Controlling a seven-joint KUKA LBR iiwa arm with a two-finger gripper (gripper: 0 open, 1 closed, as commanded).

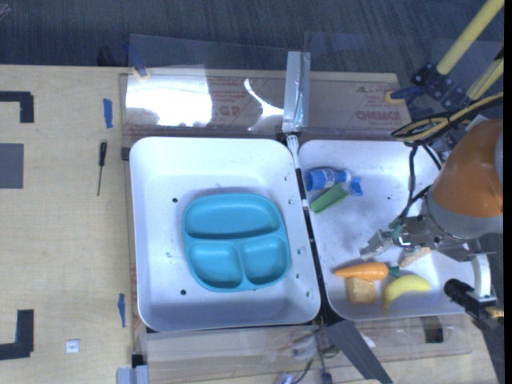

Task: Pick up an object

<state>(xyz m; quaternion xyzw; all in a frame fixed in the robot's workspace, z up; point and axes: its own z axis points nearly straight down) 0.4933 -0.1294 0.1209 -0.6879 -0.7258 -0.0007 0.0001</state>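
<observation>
The carrot [362, 271] is found low in the right bin [364, 214], its long axis running three to nine o'clock. It lies just beside the hand [392, 245], toward seven o'clock. The hand's fingers are seen spread apart, with nothing held between them.

— What lies in the right bin?
— An orange plastic carrot [362, 271] lying flat, a yellow banana [406, 287] beside it, a tan bread piece [362, 291] just below the carrot.
— And farther back?
— A blue bottle [328, 178] on its side, touching a green cylinder [326, 199].
</observation>
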